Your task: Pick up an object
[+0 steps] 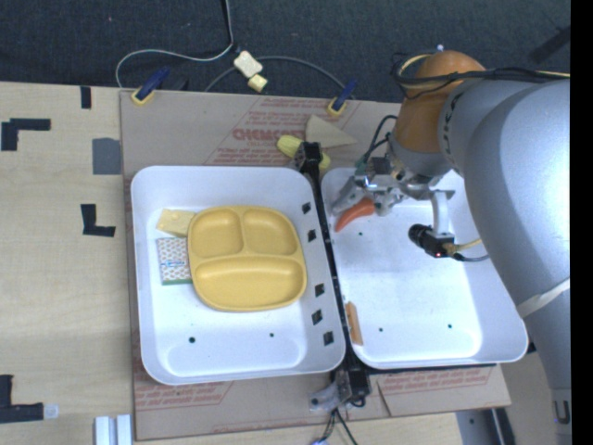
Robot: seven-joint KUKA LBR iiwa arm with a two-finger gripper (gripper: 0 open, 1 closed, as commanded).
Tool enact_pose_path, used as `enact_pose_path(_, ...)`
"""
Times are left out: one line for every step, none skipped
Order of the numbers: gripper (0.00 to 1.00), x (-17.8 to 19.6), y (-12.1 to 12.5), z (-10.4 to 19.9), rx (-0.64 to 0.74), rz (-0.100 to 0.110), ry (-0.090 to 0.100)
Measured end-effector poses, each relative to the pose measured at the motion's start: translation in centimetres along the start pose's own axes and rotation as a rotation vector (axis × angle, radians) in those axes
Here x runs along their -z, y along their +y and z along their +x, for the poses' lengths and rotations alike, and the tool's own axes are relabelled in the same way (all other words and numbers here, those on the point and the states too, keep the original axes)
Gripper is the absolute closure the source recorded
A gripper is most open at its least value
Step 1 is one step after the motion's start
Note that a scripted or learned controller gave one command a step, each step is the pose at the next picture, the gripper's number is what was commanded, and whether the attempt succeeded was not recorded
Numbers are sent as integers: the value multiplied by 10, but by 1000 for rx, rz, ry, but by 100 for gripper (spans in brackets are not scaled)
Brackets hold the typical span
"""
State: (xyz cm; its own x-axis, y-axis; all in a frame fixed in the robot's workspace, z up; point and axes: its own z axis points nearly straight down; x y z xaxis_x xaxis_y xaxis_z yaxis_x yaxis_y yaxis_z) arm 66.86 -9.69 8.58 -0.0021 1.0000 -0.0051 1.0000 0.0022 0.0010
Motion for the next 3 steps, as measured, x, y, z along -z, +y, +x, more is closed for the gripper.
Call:
enact_pose_path(0, 0, 0, -4, -1, 0, 4)
enact_pose_path(0, 0, 0, 0, -2, 0, 0)
enact_pose_path(0, 0, 0, -13, -2, -2, 4)
